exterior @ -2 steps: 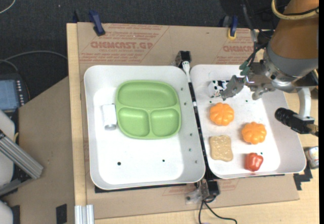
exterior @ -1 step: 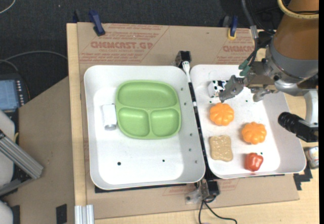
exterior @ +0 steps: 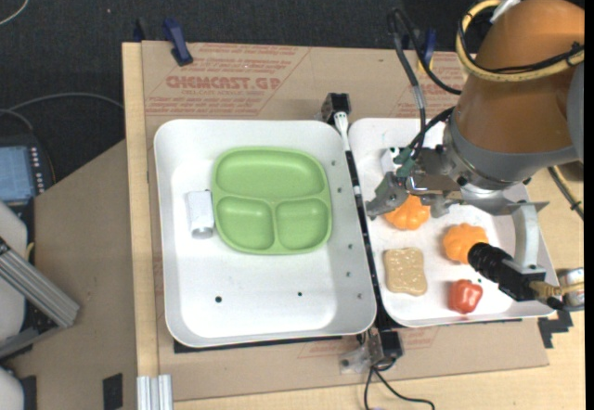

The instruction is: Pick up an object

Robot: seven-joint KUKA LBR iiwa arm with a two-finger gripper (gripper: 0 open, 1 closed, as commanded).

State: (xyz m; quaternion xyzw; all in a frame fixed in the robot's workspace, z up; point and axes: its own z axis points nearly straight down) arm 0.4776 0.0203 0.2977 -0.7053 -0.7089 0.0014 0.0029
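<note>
1. The orange toy fruit (exterior: pixel 408 213) is lying in the right bin (exterior: pixel 371 144), in its upper middle part, directly under the gripper (exterior: pixel 401 198).
2. The gripper is hanging low over that fruit, and its metal fingers seem to be reaching down around the fruit's top edge; whether they are pinching it, spread or pressed together is something I cannot tell from this slanted view.
3. The arm (exterior: pixel 515 83) is leaning in from the right, its orange band covering the bin's upper right corner.
4. A second orange piece (exterior: pixel 459 241) is sitting to the lower right of the first, apart from it.
5. A tan slice of toy bread (exterior: pixel 406 271) is lying near the bin's front edge, with a red pepper (exterior: pixel 465 296) beside it to the right.
6. The left bin (exterior: pixel 176 232) is holding a green divided plate (exterior: pixel 272 199), and a small white block (exterior: pixel 200 212) is resting just beside the plate's left edge.
</note>
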